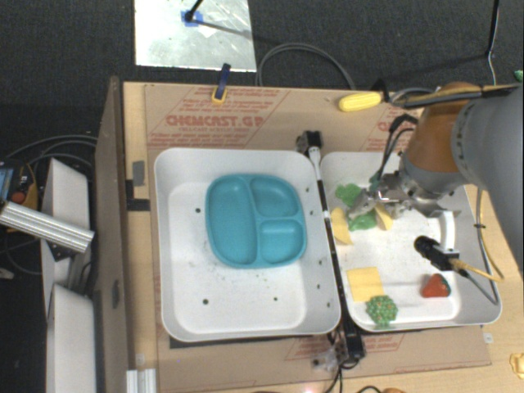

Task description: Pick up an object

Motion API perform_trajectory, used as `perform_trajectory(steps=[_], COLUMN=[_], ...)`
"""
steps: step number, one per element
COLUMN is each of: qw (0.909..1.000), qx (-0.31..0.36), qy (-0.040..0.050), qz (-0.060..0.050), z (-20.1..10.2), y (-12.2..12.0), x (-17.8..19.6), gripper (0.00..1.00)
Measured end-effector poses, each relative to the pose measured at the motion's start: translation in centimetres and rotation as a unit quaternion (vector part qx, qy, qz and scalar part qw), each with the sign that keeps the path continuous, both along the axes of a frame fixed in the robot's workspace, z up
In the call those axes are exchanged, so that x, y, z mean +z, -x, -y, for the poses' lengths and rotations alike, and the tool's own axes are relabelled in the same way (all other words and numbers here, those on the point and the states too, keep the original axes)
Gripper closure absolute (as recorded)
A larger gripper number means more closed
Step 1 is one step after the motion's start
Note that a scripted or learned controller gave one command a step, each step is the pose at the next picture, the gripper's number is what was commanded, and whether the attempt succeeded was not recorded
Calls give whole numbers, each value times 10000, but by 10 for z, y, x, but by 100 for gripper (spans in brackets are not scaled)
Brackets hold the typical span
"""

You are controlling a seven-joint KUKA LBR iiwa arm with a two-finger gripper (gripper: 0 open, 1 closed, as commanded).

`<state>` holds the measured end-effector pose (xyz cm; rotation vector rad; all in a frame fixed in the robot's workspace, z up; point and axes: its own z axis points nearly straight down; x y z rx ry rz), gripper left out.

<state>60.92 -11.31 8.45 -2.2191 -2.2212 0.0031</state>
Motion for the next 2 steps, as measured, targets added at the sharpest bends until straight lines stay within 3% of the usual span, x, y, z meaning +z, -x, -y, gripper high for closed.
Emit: perform_trajectory(steps=[1, 2], qw=[10000, 10000], qx=[5, 34], qy=[14, -14], qz=[63, 23], z=[1, -55], y=[-4, 50], x=[16, 104], gripper=[100, 100])
